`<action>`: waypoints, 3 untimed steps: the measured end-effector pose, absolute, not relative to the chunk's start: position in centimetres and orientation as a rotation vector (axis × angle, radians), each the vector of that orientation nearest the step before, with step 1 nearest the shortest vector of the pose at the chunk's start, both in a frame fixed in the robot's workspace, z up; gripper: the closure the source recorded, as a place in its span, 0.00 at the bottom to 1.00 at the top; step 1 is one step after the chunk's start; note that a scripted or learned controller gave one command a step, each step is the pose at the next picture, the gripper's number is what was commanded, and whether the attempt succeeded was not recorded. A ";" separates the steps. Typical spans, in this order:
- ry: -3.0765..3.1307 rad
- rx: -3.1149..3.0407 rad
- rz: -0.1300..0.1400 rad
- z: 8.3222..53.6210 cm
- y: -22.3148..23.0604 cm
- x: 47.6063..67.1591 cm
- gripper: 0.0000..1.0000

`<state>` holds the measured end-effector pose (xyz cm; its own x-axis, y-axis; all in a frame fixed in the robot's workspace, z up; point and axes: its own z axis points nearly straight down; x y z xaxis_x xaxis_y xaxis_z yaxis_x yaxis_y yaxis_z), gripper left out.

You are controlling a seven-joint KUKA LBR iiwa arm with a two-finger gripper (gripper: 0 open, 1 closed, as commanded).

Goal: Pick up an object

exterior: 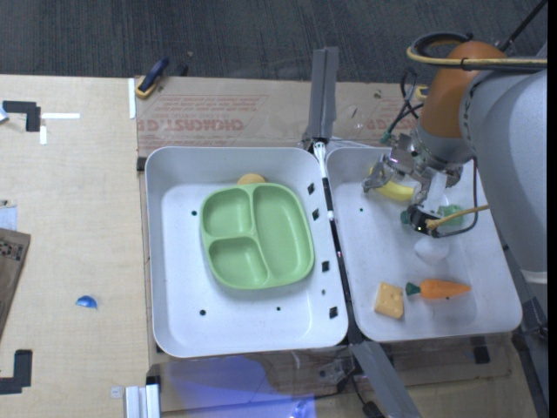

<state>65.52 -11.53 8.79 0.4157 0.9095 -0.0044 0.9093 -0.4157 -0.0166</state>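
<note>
My gripper (403, 190) is low in the back part of the right bin (487, 320), hanging from the grey arm with its orange band. A yellow banana-like piece (396, 191) lies right under the gripper, partly covered by it. Whether the gripper touches or holds it is hidden. A small green item (450, 211) sits just to the gripper's right, and a pale white item (432, 251) lies in front of it. Nearer the front of that bin rest an orange carrot (442, 290) and a yellow cheese wedge (389, 300).
The left bin (174, 312) holds a green three-part plate (258, 233), with a small yellow object (251, 179) behind its far rim. A grey divider bar (323, 94) stands between the bins at the back. Cables (457, 220) loop beside the gripper.
</note>
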 end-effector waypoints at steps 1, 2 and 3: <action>-1.696 -2.635 0.018 9.6 -11.6 65.6 1.00; -1.923 -2.485 0.004 14.3 -15.3 65.9 1.00; -1.472 -2.774 0.007 14.8 -17.5 65.9 1.00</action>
<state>65.86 -17.54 14.78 0.5605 0.8282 -0.0033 0.8282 -0.5605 -0.0032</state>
